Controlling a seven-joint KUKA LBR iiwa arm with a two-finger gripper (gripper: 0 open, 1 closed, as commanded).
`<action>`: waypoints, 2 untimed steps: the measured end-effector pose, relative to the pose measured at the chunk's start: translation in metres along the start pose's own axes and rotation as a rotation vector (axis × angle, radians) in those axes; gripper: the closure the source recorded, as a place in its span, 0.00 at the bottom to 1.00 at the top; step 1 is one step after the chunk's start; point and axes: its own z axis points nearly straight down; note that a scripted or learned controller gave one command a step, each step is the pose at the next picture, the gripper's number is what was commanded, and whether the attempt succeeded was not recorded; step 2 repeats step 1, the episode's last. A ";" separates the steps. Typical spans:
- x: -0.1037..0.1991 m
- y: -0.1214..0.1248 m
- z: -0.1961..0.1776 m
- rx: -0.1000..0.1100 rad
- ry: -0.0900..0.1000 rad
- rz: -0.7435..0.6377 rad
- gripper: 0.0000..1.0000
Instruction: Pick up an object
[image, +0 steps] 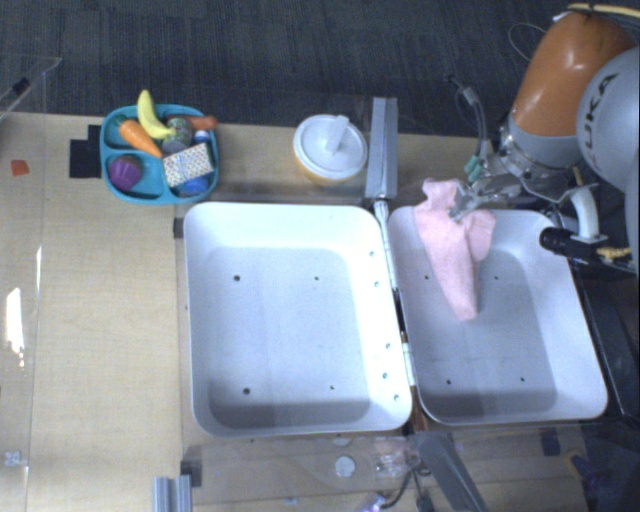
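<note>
Camera view, from above at a slant. Two shallow white bins stand side by side on a wooden bench: the left bin and the right bin. The grey arm, with its orange band, reaches in from the right. Its gripper sits over the far left corner of the right bin, fingers closed on the upper end of a pink cloth. The cloth hangs from the fingers in a narrowing fold, its lower tip over the bin floor; whether the tip touches the floor cannot be told. Behind the left bin stand a blue compartment tray holding toy foods and a white lidded container.
</note>
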 end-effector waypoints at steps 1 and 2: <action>0.032 -0.002 -0.016 0.000 -0.001 0.236 1.00; 0.032 -0.002 -0.016 0.000 -0.001 0.236 1.00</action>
